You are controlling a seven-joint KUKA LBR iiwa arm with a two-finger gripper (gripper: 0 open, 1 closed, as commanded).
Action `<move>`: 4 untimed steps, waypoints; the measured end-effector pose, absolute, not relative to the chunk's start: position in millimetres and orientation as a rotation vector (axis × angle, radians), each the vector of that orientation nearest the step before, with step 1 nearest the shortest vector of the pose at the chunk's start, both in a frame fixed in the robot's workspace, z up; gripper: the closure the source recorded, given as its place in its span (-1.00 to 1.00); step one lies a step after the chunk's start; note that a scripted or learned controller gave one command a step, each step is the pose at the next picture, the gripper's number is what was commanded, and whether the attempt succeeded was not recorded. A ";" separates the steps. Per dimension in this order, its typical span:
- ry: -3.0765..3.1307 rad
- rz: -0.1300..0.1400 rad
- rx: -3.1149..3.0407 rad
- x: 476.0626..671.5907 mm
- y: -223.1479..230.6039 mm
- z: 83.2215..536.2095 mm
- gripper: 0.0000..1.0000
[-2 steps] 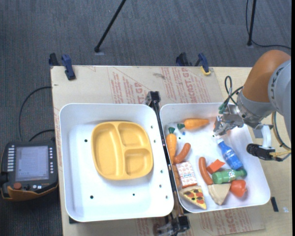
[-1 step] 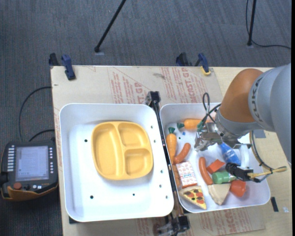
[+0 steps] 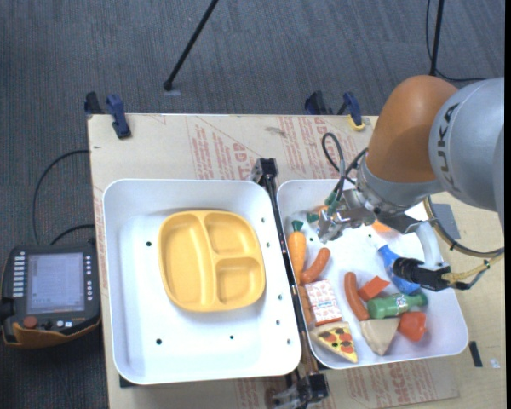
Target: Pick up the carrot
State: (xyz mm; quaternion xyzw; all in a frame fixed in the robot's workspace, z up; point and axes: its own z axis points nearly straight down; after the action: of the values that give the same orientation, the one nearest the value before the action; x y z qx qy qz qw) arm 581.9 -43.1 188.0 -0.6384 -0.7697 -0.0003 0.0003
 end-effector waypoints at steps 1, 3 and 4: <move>-2.416 0.000 -2.007 581.5 -43.6 187.6 -1.00; -1.297 0.005 -2.859 579.5 18.1 186.9 -1.00; -0.867 0.005 -3.017 593.0 -41.2 187.0 -1.00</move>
State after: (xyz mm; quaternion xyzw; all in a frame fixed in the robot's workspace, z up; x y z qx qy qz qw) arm 593.0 -41.2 187.0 -0.9611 -0.2760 0.0016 0.0011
